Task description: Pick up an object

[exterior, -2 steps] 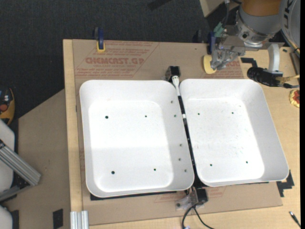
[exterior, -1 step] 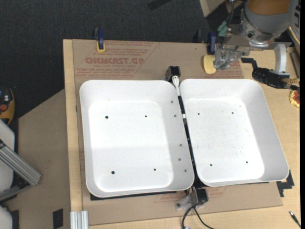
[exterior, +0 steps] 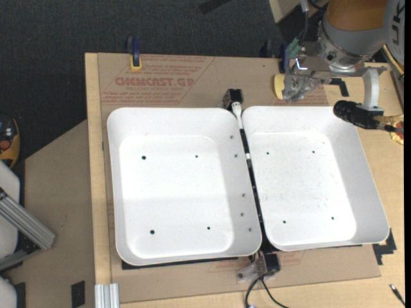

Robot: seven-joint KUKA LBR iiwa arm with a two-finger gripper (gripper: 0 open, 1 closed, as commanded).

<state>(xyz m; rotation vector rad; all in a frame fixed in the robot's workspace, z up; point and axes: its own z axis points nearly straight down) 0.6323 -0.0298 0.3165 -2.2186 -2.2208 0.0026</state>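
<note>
The grey KUKA arm with its orange band (exterior: 359, 8) comes in at the view's 1 o'clock corner. Its metal two-finger gripper (exterior: 299, 85) hangs over the brown board (exterior: 96, 172), just past the 12 o'clock rim of the right shallow white plastic bin (exterior: 359, 165). Whether the gripper is released or clenched cannot be told, because the metal parts blur together there.

A small pale-yellow rounded piece (exterior: 279, 86) sits at the gripper's 9 o'clock side, touching it or just beside it, and is the one loose object visible. Whether it lies on the board or is lifted is unclear. It is outside both bins, near the right bin's 11 o'clock corner.

The left shallow white plastic bin (exterior: 122, 172) lies at 9 o'clock of the right one, their rims touching along a dark seam. A black clip (exterior: 232, 97) sits at the seam's 12 o'clock end and another black clip (exterior: 269, 262) at its 6 o'clock end.

The board carries red print (exterior: 155, 80) at 12 o'clock of the left bin, and a blue-and-yellow clamp (exterior: 134, 52) grips its far edge. A black cylindrical fitting (exterior: 352, 112) overhangs the right bin's 1 o'clock corner. An aluminium rail (exterior: 26, 220) lies off the board at 8 o'clock — on dark carpet (exterior: 64, 18).
</note>
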